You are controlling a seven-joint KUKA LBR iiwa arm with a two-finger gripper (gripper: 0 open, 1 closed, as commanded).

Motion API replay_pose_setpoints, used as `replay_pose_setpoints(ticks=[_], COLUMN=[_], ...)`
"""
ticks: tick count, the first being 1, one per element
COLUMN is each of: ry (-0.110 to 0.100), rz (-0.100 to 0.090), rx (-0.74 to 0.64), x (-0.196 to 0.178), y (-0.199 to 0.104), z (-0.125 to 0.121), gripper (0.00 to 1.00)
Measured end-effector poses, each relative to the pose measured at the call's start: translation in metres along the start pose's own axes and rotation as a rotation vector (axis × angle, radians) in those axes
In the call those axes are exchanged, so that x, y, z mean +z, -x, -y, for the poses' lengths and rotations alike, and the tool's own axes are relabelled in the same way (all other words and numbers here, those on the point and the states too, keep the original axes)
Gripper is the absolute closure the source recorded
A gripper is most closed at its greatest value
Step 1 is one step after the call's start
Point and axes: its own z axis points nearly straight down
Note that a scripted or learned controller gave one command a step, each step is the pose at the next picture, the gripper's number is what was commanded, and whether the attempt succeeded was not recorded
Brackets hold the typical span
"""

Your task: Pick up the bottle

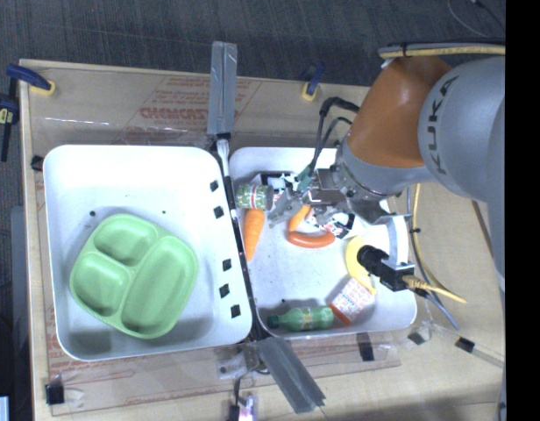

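Nearest the camera, a strip of grey tape (292,384) angles off from the seam between the two bins. Just past it is the bottle (302,318), green, lying on its side along the near wall of the right bin (283,274), at about six o'clock in that bin. It's well apart from the gripper.

At the bottle's two o'clock sits a small red-and-white carton (351,300), right by the bottle's end. I can't tell if they touch. Beyond that, at three o'clock in the bin, there's a yellow curved piece (353,254), banana-like.

In the left bin (68,174), a green divided plate (134,274) lies toward seven o'clock, tilted off square.

At the right bin's centre lies an orange-red curved sausage (309,239). At nine o'clock a carrot (252,231) lies along the dividing wall, thin end pointing near.

The gripper (292,202) hangs over the eleven o'clock part, just beyond the sausage, with a small can (252,196) beside it at its nine o'clock. Whether it is spread or closed up, I cannot tell, because the clutter there hides it. The arm (428,130) comes in from two o'clock, orange band showing.

Farthest off, on the bench (121,103), is a second tape strip (223,86) and a blue clamp (314,82).
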Motion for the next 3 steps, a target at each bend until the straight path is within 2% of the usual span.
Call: replay_pose_setpoints(ticks=[1,2,3], ry=[0.019,0.002,0.006], rz=[0.027,0.000,0.017], rx=[-0.118,-0.078,0.103], x=[0.141,0.145,0.145], y=[0.008,0.062,0.008], z=[0.020,0.055,0.057], gripper=[0.00,0.00,0.00])
